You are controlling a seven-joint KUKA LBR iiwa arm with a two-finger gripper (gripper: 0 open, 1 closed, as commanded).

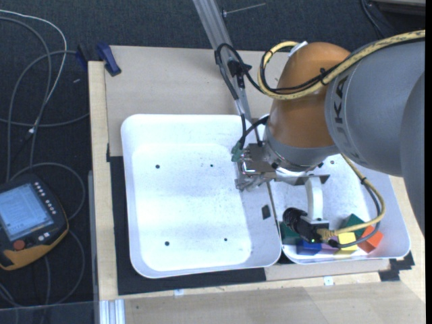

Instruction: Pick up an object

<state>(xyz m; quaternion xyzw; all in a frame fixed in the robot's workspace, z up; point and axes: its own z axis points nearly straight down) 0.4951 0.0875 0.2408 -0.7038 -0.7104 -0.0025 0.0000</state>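
Several small coloured blocks lie in a heap at the near end of the right bin (398, 248): a green one (352, 220), a yellow one (346, 238), an orange one (371, 240) and a blue one (308, 247). My gripper (248, 173) hangs over the divide between the two bins, at the right edge of the left bin (128, 130), up and to the left of the heap. The grey and orange wrist hides most of the right bin's far half. Nothing shows in the gripper. A small dark piece (265, 212) sits by the divide just below it.
A teach pendant (27, 214) and loose cables lie on the dark floor to the left. A blue clip (108, 58) sits on the bench's far left corner. A metal rod (210, 15) slants down from the top toward the gripper.
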